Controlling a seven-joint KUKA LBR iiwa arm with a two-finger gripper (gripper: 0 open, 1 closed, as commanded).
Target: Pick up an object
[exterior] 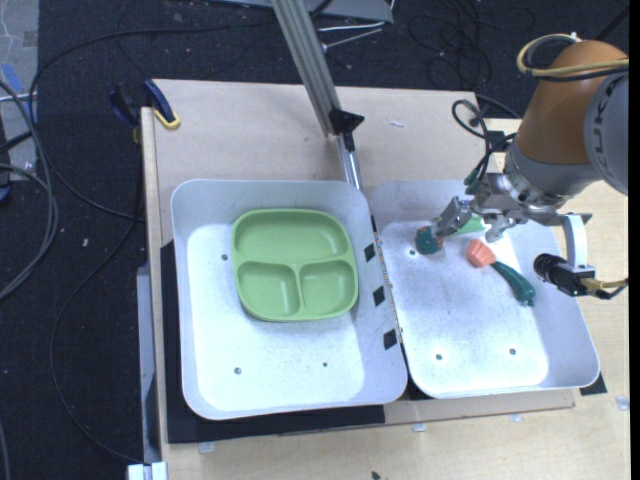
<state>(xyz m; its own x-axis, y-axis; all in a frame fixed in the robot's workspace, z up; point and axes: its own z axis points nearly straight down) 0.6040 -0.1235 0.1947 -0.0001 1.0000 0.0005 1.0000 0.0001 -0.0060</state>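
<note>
My gripper [473,220] hangs low over the far part of the right bin [470,353], and its fingers stand apart, so it is open. A pale green piece [470,227] lies right under it, between the fingertips; I cannot tell if they touch it. A small teal round object [428,240] rests just left of the gripper. An orange piece [480,254] lies just in front of it, and a dark green elongated piece [517,282] stretches to that piece's right. Nothing is lifted off the bin floor.
A light green divided plate [296,264] lies in the left bin [270,368]. A slanted metal pole [308,48] reaches down to the far edge between the bins. A black fitting with a cable [560,273] hangs at the right bin's right side.
</note>
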